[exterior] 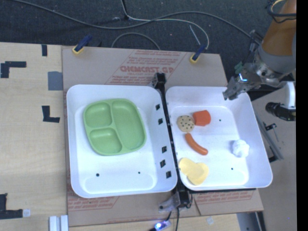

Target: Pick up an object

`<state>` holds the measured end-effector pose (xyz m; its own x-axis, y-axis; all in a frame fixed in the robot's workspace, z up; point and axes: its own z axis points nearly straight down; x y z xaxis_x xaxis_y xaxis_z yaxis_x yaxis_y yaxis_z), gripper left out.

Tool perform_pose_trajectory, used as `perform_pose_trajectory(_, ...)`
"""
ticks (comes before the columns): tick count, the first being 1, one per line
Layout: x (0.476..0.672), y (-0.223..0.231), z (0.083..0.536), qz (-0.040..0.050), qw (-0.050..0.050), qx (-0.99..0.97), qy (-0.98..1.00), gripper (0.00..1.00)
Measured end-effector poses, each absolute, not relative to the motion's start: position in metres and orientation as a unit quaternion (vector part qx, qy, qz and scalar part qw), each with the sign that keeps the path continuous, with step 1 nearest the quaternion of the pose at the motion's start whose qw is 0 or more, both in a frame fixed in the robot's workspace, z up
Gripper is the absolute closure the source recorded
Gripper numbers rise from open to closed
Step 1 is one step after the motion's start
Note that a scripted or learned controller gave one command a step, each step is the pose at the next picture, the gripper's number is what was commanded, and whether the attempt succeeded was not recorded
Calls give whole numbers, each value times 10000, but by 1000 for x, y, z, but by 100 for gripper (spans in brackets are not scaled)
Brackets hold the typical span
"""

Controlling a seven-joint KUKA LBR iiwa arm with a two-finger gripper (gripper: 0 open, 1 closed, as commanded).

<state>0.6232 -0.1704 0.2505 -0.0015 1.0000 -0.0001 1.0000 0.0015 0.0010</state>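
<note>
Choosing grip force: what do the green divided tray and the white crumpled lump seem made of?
The green divided tray looks like smooth moulded plastic, with an even colour and soft sheen. The white crumpled lump looks like paper or tissue, matte and wrinkled, though that is uncertain.

The arm [281,30] at two o'clock is cut off by the top and right edges, so just its orange band and wrist show. The claw [232,91] is small and dark against the right bin's [255,129] far rim, its fingers too blurred to read. The counter [29,143] runs off the left and bottom edges.
</note>
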Motion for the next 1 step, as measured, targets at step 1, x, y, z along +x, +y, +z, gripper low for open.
perform_pose_trajectory(1,617,-124,249,-2,-11,7053,7089,100)
